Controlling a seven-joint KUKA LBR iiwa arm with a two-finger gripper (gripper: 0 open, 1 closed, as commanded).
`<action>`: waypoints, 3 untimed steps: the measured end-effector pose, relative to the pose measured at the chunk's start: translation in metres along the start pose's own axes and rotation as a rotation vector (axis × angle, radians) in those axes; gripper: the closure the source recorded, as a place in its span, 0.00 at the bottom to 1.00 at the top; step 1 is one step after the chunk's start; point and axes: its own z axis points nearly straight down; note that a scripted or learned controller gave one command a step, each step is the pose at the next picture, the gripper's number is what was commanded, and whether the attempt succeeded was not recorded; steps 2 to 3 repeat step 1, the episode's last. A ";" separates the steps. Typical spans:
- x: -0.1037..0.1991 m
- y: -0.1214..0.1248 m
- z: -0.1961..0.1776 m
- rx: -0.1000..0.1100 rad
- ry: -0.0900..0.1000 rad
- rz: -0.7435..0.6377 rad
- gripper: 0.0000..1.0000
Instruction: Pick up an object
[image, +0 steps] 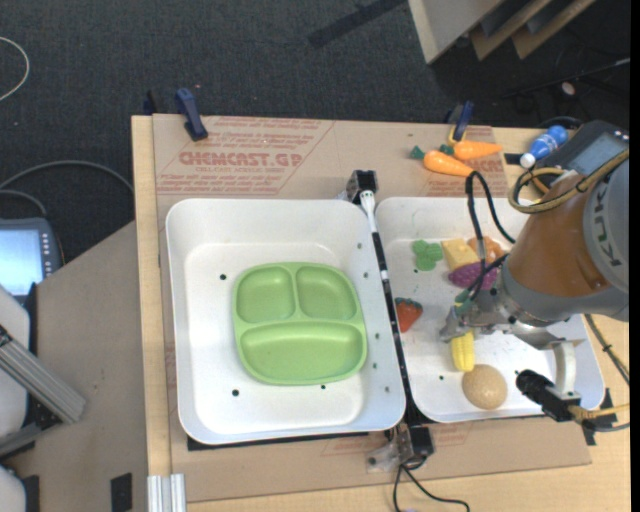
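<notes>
My gripper (459, 327) hangs low in the right bin (430, 400), directly over the upper end of a yellow corn piece (462, 353). The grey and orange arm covers the bin's right half. A tan egg-shaped item (484, 387) lies just below the corn. To the left of the gripper sits a red strawberry-like piece (408, 315). Above it are a green leafy piece (428, 254), a yellow wedge (458, 251) and a purple grape cluster (470, 276), which the arm partly hides.
The left bin (190, 300) holds a green divided plate (298, 322). Two orange carrots (452, 158) and a blue bottle (548, 141) lie on the board behind the right bin. A black divider (382, 280) runs between the bins.
</notes>
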 end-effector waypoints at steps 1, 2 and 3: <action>0.068 -0.013 -0.095 -0.005 0.003 -0.010 1.00; 0.068 -0.013 -0.095 -0.005 0.003 -0.010 1.00; 0.068 -0.013 -0.095 -0.005 0.003 -0.010 1.00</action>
